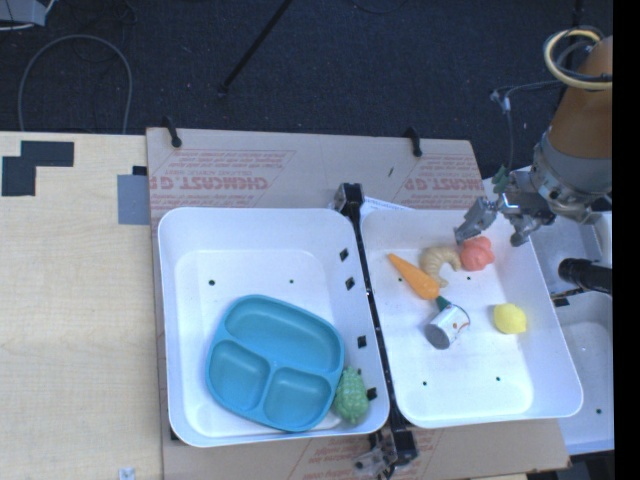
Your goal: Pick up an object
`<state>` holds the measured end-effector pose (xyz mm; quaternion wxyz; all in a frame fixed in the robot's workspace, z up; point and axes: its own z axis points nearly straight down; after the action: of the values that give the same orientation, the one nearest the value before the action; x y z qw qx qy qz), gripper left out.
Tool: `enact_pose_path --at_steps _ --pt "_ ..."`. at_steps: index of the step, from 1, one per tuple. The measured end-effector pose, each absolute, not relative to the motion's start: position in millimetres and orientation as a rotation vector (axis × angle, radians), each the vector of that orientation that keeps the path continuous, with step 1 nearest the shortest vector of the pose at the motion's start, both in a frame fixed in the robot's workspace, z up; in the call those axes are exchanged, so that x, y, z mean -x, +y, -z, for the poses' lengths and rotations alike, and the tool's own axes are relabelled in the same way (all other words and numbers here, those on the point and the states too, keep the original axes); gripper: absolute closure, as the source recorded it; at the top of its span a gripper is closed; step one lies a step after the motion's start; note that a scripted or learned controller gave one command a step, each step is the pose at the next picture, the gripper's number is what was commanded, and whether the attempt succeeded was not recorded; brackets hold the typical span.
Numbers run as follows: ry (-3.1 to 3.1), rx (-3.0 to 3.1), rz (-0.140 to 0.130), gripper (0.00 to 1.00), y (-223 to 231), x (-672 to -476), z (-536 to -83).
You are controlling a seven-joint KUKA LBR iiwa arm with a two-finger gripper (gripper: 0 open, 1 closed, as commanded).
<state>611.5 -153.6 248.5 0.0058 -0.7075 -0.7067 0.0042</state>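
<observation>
My gripper hangs over the far right part of the right bin, its two grey fingers spread apart with nothing between them. Just below the left finger lies a pink-red round toy. Next to that sits a beige curved toy, and an orange carrot points toward the bin's middle. A small grey and white cup lies on its side near the centre. To its right lies a yellow lemon.
The left bin holds a blue divided plate and a green knobbly toy at its near right corner. A black divider runs between the bins. Cardboard lies under both bins.
</observation>
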Motion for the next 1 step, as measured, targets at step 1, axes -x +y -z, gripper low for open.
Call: enact_pose_path --at_steps 1 --pt "-2.222 2.220 -0.001 0.00 -153.7 -613.8 -256.2"
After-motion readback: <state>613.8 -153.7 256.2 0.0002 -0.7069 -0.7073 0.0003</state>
